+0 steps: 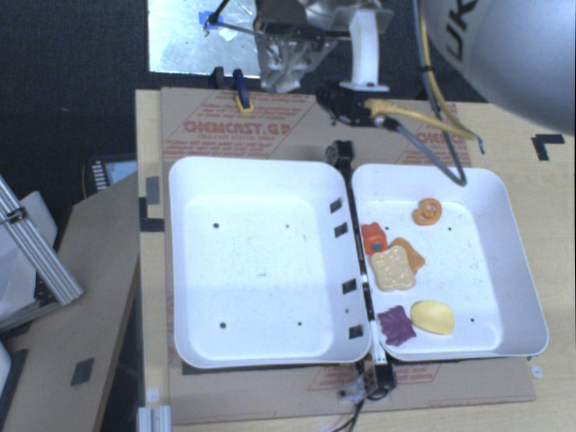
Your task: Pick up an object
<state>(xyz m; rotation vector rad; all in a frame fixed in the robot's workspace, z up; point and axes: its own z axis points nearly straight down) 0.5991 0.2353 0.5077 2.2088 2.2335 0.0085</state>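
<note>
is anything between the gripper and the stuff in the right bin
Nothing visible. The gripper hangs above the bench's far edge, and the orange ring, cracker and yellow piece lie uncovered in the right bin.

The board (243, 124) under the bins bears red print reading "CHEMCAST", followed by characters resembling "G3"; further red print at its right is partly hidden. The arm (504, 34) shows the letters "UKA".

The left bin (252, 259) lies open, while small items (396, 268) crowd the right bin's (486, 241) left half.
</note>
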